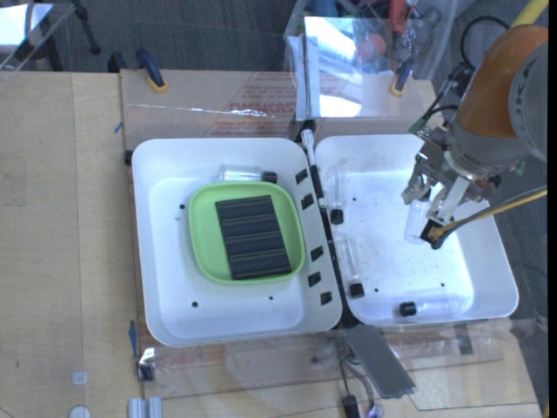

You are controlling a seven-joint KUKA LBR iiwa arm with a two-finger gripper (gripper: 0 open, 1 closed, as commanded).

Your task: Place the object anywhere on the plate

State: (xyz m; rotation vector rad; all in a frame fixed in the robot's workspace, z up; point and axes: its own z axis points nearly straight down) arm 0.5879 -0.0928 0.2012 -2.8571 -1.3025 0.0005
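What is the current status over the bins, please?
Gripper above right bin, jaws' state unclear. Dark ridged block lies on green plate in left bin. Clear tube near right bin's front edge.

Tabletop (52, 233): light wood, bearing two shallow white bins side by side.

Left bin (157, 312): holds a green plate (202, 233), square with rounded corners, at its centre. On the plate lies a dark ribbed block (252, 236). A clear tube with a black cap (244, 175) lies just beyond the plate's far edge.

Right bin (487, 294): a second clear tube with a dark cap (428, 306) lies near its near wall.

Arm (500, 85): grey with orange band, entering from the right, over the right bin.

Tool (432, 219): above the right bin's middle, pointing down; finger state not discernible.

Far side: clear box of mixed items (374, 24).
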